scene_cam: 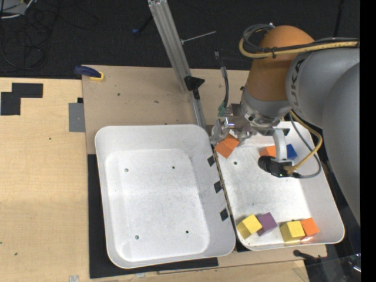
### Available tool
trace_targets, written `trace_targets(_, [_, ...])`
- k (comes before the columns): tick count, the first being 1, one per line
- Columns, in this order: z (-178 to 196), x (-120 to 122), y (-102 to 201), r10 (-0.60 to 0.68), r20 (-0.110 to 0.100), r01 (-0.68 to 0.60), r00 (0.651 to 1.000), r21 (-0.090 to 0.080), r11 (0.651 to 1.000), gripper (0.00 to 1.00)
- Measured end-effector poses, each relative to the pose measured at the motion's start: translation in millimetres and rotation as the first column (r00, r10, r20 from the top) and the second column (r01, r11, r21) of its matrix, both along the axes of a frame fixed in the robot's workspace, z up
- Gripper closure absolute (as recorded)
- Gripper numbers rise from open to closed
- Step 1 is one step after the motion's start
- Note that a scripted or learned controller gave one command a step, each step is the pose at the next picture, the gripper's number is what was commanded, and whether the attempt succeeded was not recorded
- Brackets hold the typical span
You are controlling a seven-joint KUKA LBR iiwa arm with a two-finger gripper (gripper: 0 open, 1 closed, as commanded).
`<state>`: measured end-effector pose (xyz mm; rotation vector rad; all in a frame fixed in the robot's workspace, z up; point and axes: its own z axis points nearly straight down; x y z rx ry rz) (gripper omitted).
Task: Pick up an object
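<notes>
Right bin [329,216] (four blocks near front): fingers [230,135] clamped round orange block [227,147].

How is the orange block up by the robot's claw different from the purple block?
The orange block sits tilted beside the gripper, near the right bin's top-left corner; the purple block rests near the bin's front edge, touching a yellow block. One is orange, the other purple. Both are small cubes.

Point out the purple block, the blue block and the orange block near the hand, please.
purple block [267,221]: camera view, top face.
blue block [291,152]: camera view, visible side.
orange block near the hand [227,147]: camera view, top face.
</notes>
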<state>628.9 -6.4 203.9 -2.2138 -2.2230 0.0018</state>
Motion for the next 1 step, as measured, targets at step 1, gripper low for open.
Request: trace_targets(1, [1.8,8.5,49.5,-0.001,0.001,0.001,1.000,0.000,1.000,1.00])
